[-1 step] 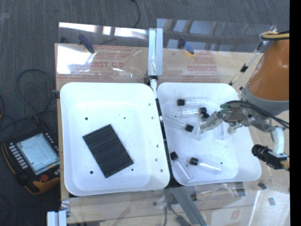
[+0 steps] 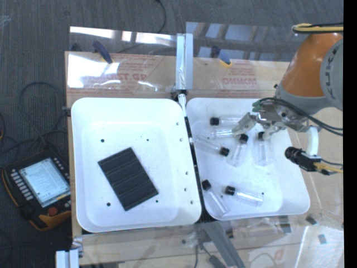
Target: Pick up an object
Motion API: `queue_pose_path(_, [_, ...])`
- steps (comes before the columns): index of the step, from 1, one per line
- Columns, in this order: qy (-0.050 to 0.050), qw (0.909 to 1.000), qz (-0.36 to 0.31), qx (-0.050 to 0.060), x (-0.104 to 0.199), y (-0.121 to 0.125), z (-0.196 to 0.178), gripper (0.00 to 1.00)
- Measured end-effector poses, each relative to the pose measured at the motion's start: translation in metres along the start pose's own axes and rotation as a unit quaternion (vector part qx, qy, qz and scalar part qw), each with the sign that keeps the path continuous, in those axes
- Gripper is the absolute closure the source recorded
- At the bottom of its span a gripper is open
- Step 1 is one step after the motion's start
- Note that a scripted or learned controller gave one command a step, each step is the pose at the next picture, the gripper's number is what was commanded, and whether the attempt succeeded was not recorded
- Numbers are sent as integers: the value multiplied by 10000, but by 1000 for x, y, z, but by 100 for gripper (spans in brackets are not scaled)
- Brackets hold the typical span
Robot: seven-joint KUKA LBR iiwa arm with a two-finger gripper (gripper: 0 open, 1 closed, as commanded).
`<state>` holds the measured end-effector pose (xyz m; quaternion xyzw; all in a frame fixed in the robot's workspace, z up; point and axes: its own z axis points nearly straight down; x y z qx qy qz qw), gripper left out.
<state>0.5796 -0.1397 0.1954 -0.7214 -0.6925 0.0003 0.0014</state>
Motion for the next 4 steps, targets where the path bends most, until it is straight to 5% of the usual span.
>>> queue_pose_path(1, [-10,9999,-141,-9,-27,33,102,0])
queue_pose_path(2, [9,9999,-141,65,-27,30,97,100])
queue_pose_path(3, [-24,10000,-73,-9,25,88,18,100])
queue_pose_path(4, [-10,9999,-102,-13,61,86,-38,100])
